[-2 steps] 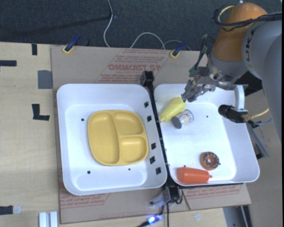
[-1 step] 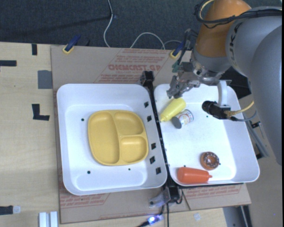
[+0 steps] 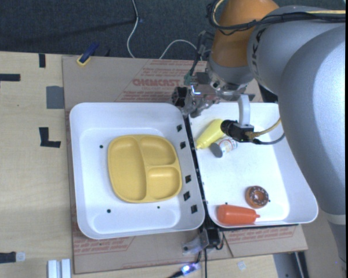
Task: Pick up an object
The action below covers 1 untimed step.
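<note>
Gripper (image 3: 192,97) sits over the far end of the divider between bins, jaw state can't tell. Right bin (image 3: 278,172): yellow bottle (image 3: 209,134), donut (image 3: 257,196), carrot (image 3: 236,214). Left bin (image 3: 87,155): yellow divided plate (image 3: 144,168).

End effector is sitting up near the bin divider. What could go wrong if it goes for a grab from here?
The end effector hangs over the divider between the bins, so coming straight down may strike it. The yellow object and grey cylinder lie touching, so a grab could catch both or neither. A cable trails over them and might snag.
</note>
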Available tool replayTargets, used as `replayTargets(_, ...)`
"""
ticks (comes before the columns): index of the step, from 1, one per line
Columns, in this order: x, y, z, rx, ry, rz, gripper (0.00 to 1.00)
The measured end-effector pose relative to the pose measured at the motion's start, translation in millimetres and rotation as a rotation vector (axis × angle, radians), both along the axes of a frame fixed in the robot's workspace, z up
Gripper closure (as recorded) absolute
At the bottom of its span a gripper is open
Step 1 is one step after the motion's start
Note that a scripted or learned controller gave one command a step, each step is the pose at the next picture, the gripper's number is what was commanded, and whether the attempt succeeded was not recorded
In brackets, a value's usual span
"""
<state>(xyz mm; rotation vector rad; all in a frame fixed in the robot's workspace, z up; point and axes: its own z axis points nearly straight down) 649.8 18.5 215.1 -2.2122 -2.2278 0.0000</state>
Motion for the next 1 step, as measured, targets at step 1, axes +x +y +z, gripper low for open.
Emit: replayTargets(1,5.8,62.9,-3.2,0.0,0.0,0.001,1.0)
